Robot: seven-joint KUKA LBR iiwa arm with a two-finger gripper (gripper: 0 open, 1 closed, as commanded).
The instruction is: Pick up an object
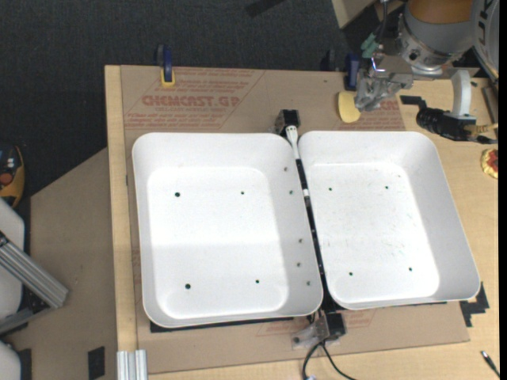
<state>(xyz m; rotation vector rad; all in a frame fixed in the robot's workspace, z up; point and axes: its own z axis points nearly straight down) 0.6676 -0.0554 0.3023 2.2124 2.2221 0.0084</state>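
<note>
Tool (369,95) beside yellow object (348,107) (behind bins)

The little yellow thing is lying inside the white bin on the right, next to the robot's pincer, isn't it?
Not quite. The camera view shows the small pale yellow object lying outside the bins, on the brown board just beyond the far rim of the right-hand shallow white bin. It is indeed next to the pincer.

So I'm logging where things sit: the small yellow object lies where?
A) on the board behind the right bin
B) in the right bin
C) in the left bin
A: the yellow object lies on the brown board beyond the right bin, next to the gripper.
</note>
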